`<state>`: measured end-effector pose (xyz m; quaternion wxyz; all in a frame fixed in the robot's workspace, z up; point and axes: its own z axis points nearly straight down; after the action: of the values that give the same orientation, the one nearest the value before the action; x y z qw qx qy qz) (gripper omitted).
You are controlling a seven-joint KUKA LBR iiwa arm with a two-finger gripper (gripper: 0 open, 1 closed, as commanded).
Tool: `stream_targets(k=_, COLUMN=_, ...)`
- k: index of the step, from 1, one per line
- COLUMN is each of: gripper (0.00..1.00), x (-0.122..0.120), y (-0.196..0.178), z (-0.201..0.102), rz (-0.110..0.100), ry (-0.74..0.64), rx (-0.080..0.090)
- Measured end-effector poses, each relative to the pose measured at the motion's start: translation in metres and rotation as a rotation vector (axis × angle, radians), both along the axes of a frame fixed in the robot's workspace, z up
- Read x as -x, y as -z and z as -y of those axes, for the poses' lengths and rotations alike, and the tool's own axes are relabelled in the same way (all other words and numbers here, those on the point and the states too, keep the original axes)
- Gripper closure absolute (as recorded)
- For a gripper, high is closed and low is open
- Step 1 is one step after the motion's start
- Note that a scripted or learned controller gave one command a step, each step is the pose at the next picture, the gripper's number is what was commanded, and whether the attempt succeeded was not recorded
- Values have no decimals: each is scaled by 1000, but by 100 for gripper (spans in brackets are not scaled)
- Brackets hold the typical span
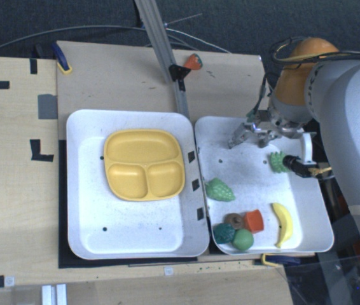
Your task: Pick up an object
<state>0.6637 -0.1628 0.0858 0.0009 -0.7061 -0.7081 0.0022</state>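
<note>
Wooden worktop on dark carpet, two white bins side by side. Left bin: yellow divided plate, centre-left of frame. Right bin: green leafy item near left wall; brown ring, red block, two green round items clustered at lower edge; banana lower right; small green item upper right. Gripper over right bin's upper part, fingers spread, nothing between them.

I was running a robotics lab bench: a plywood top patched with black tape, two white bins, toy plastic food, a metal camera post, loose cables.
</note>
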Motion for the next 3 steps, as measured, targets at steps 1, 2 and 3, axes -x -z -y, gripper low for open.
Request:
stream_targets(k=1, gripper=100, x=-1, y=-13, z=-1, rz=2, ry=-2, rx=1)
stream_targets(k=2, gripper=100, x=8, y=-69, z=0, rz=8, ry=2, rx=-1)
stream_targets(k=3, gripper=100, x=3, y=-131, z=-4, rz=9, ry=1, rx=-1)
